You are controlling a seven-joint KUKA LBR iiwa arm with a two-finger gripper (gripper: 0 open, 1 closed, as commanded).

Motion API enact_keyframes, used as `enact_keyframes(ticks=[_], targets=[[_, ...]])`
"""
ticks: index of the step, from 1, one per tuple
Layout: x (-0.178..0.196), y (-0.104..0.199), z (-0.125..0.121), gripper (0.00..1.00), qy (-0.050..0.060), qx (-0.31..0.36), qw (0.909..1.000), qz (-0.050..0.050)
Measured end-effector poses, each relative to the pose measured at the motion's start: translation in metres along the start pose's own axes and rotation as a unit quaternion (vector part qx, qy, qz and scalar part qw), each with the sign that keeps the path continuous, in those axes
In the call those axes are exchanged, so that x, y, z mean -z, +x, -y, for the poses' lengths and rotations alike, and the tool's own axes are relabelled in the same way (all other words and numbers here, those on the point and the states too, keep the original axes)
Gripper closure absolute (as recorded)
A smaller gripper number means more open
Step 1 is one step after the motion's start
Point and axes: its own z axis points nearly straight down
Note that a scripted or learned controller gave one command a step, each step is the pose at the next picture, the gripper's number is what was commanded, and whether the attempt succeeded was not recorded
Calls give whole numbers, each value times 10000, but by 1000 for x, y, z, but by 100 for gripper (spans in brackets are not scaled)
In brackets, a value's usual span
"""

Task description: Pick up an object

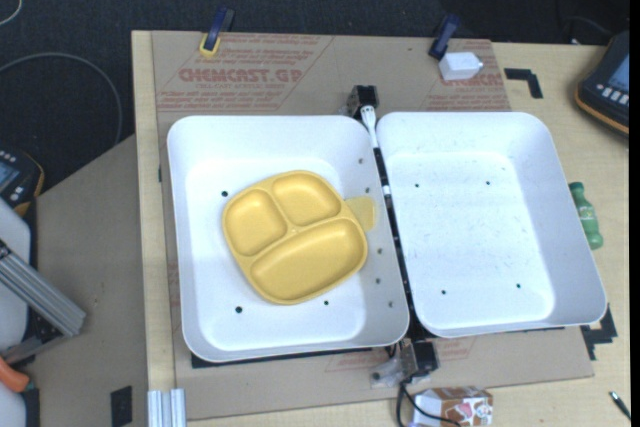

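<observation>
A yellow sectioned plate (293, 235) with three compartments lies in the left white bin (200, 165), a little right of the bin's middle. A small yellow piece (362, 211) pokes out from under the plate's right edge, near the bin's right wall. The right white bin (480, 215) stands beside it, sharing a dark seam down the middle.
Both bins rest on a cardboard sheet (250, 70) held by clamps at the back. A small white block (460, 66) sits behind the right bin. A green item (586, 215) lies along the right bin's outer edge. Cables and a small box (450, 405) lie at the front.
</observation>
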Motion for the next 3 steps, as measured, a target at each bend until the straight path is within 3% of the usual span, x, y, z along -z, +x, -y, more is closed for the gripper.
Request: enact_keyframes(ticks=[1, 2, 3], targets=[[-2, 67, 34, 0, 11, 14, 10000, -2], [-23, 262, 33, 0, 26, 79, 10000, -4], [-10, 253, 32, 100, -10, -9, 10000, 5]])
